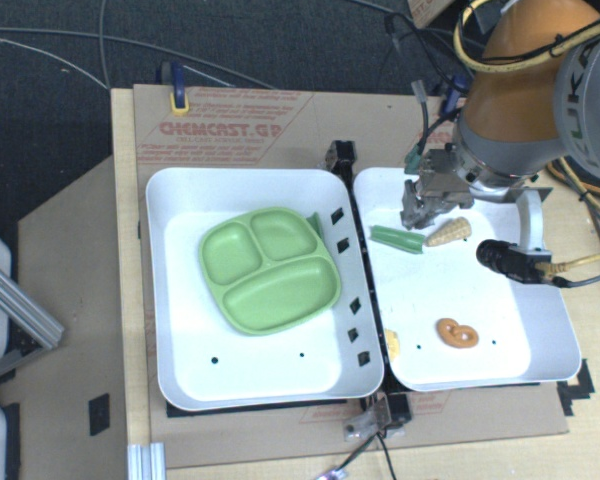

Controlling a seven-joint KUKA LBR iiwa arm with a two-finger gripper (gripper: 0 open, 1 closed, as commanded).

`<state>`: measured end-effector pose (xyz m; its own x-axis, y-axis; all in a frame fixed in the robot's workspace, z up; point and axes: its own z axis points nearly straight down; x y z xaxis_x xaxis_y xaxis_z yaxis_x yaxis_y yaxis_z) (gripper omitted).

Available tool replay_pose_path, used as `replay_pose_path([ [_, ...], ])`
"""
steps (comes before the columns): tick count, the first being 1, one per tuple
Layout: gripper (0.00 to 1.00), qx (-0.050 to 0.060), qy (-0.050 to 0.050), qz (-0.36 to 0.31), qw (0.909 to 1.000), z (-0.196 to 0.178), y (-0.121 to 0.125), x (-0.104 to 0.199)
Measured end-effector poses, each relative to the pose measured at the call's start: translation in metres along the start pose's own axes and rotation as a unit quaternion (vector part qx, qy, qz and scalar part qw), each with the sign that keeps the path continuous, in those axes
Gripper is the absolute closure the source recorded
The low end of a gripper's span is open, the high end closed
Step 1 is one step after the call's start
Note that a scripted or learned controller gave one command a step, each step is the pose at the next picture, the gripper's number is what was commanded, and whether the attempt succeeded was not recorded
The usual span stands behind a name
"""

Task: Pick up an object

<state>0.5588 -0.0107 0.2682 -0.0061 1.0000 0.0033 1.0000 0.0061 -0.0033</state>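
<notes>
1. White bins: two, left bin (170, 298) and right bin (540, 358).
2. Green divided plate (270, 270): one.
3. Green pod-shaped piece (395, 239): one.
4. Tan cone-shaped piece (448, 233): one.
5. Orange pretzel (457, 334): one.
6. Small yellow bit (391, 344): one.

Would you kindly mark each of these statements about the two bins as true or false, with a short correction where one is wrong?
1. The green divided plate lies in the left bin. True.
2. The pretzel lies in the same bin as the plate. False: it lies in the right bin, near its front.
3. The gripper hangs over the back part of the right bin, close to the green pod. True.
4. The plate has a single undivided well. False: it has three compartments.
5. The tan cone-shaped piece lies beside the green pod. True.
</notes>
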Motion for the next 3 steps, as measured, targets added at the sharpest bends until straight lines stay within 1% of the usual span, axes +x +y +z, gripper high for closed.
replay_pose_path([
  [1,1.00,0.001,0.000,0.001,1.0000,0.030,-0.007,0.047],
  [2,1.00,0.000,0.000,0.001,1.0000,0.033,-0.011,0.094],
  [3,1.00,0.000,-0.001,0.002,1.0000,0.035,-0.010,0.103],
])
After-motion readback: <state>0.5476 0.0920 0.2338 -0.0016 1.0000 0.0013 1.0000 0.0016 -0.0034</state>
